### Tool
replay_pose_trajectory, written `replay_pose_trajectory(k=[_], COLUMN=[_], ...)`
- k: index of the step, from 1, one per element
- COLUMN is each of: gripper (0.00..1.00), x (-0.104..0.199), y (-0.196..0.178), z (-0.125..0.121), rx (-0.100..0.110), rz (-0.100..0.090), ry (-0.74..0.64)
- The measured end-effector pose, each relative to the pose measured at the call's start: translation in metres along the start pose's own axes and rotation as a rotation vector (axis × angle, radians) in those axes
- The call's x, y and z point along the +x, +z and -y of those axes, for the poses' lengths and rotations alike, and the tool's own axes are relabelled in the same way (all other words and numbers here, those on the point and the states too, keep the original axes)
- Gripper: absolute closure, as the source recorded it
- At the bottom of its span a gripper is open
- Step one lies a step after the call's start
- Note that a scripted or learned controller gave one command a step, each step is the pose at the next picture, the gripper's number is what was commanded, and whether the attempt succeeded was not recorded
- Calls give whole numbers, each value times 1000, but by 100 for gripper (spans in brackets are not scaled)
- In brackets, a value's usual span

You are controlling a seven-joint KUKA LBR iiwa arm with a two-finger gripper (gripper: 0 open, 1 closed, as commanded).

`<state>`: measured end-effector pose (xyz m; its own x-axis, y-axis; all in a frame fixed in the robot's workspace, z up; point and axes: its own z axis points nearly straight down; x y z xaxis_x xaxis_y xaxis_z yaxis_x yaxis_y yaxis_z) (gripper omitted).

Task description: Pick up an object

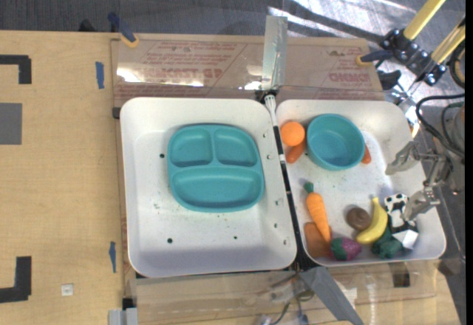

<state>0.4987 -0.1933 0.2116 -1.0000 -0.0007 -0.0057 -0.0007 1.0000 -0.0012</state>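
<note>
**binwatcher:** So where's the gripper [412, 182] relative to anything it could actually grab? Looks to me like it's hanging over the right edge of the right bin [388, 135], about halfway between the far and near walls.

**kuka_fan:** Yep. The two fingers are spread apart and I can see bare white bin floor between them, so it's open and holding nothing. The closest stuff is the pile in the near-right corner. The black-and-white toy [396, 203] sits just left of the nearer finger, and the banana [375, 221] is right beside the toy, a bit further left and nearer.

**binwatcher:** So the move is basically toward the near side and slightly left?

**kuka_fan:** That's my read. The banana's long axis runs roughly near-to-far with a curve, so I'd guess the fingers need to close across it left-right. It's crowded in there though, with a brown lump and green and purple bits touching it, so a clean grab looks tricky.

**binwatcher:** What about the carrot [318, 214]?

**kuka_fan:** Well off to the left, near the divider, also lying near-to-far. The teal bowl [336, 140] is far-left of the gripper. The left bin [148, 227] just has the divided plate [216, 167], the farthest reach of all.
</note>
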Motion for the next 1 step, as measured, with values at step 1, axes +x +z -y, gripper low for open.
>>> replay_pose_trajectory(k=[1], gripper=[0], x=[-74], y=[121], z=[26], rx=[3], rz=[11], ry=[168])
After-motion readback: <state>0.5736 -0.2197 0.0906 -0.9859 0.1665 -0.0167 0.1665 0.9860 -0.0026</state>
